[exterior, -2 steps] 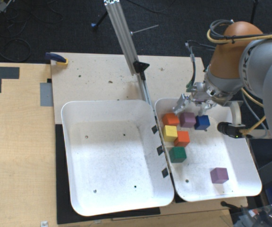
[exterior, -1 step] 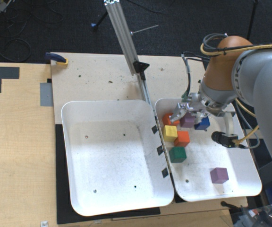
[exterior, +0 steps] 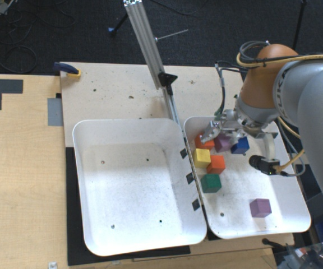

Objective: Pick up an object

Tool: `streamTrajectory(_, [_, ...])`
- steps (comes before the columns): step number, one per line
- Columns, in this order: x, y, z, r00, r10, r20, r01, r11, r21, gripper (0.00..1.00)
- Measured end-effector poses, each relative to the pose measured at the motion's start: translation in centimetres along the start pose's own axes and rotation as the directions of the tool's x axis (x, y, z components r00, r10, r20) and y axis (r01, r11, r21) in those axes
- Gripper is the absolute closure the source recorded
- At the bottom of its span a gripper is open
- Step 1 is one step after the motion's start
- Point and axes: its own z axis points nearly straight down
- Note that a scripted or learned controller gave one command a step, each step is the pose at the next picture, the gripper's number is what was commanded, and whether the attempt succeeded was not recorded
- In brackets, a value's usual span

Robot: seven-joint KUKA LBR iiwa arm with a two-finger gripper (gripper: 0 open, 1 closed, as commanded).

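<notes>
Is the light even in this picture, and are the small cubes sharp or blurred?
Camera view: light is soft and even, white bins bright without hard glare; the purple cube casts a faint shadow; cubes near the gripper look slightly soft, their edges hard to separate; the floor behind is dark.

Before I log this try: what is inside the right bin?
The right bin holds yellow, orange, green, blue and purple blocks. The gripper covers another purple block partly, and whatever lies beneath it.

Arm [exterior: 301, 88]: grey, rounded casing | orange band [exterior: 262, 80] above wrist | yellow and black cables looped alongside | gripper [exterior: 220, 129]: silver metal
</notes>
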Motion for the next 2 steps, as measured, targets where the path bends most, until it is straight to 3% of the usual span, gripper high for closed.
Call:
streamTrajectory(1, [-0.2, -0.1, -0.7, 1.0, 0.006, -0.001, -0.006, 1.0, 0.004, 1.0])
streamTrajectory(2, [-1.0, -0.1, -6.9, 1.0, 0.006, -0.001, -0.006, 1.0, 0.01, 1.0])
